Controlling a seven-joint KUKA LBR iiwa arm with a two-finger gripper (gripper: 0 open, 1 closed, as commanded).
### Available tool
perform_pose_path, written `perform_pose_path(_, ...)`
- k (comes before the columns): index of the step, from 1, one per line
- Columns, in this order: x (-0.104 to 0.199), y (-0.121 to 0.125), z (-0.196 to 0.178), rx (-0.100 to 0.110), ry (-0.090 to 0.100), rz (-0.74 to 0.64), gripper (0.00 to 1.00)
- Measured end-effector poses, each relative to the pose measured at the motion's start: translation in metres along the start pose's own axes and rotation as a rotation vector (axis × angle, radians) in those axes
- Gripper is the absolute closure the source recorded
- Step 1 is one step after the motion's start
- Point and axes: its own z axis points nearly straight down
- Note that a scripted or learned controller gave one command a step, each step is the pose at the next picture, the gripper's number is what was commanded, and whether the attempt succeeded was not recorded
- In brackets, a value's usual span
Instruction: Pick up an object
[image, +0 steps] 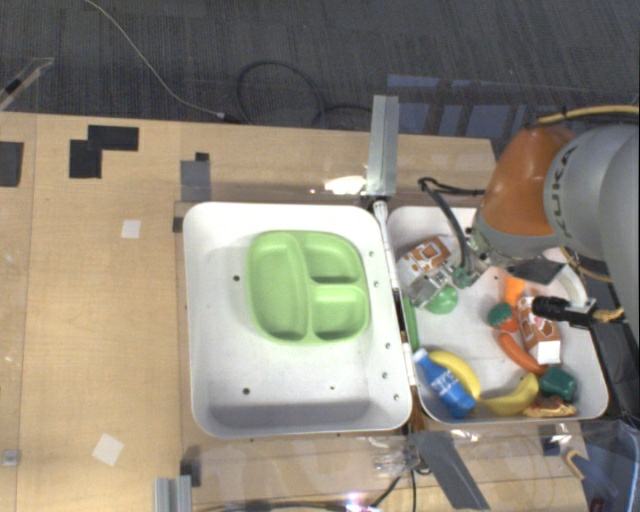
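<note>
The right bin (600, 398) holds several small objects. A yellow banana (495, 395) curves along its near side beside a blue bottle (443, 387). A green round piece (443, 300) and a small brown-and-white box (426, 255) lie toward the bin's left. Orange and green toy foods (515, 330) are heaped at the right, with a dark green piece (559, 383) near the corner. My gripper (452, 280) hangs low over the bin's upper left part, right by the green round piece and a small grey item (426, 290). The grey and orange arm (540, 190) covers the bin's far right.
The left bin (210, 330) carries a green divided plate (305, 285). A metal post (382, 145) stands behind the rim between the bins. Cables run over the bench and floor at the back. A black cable loops from the arm over the right bin.
</note>
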Motion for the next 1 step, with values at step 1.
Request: perform_pose_path(1, 0.0073, -0.0092, -0.0005, -0.002, -0.001, 0.125, 0.00)
